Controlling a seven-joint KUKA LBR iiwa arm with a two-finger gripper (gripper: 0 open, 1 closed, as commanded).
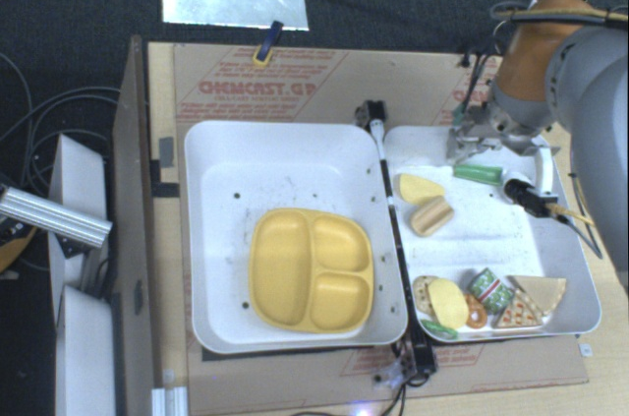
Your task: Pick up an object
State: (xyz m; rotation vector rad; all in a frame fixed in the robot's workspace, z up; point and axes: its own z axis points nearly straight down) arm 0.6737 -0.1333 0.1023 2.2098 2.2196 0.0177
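Gripper (470, 141) sat at the right bin's (570, 237) far edge beside the green object (478, 173); your wrist possibly hid its tips, spread indeterminable.

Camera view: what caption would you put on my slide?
Arm reaches over right bin of toy food; yellow tray sits in left bin.

The counter (295, 75) was seen covered by a cardboard sheet printed in red. Two shallow white bins were set directly on it, side by side and touching: the left bin (226, 158) and the right bin (575, 291). A yellow-and-blue clip (266, 45) was noted at the rear edge.
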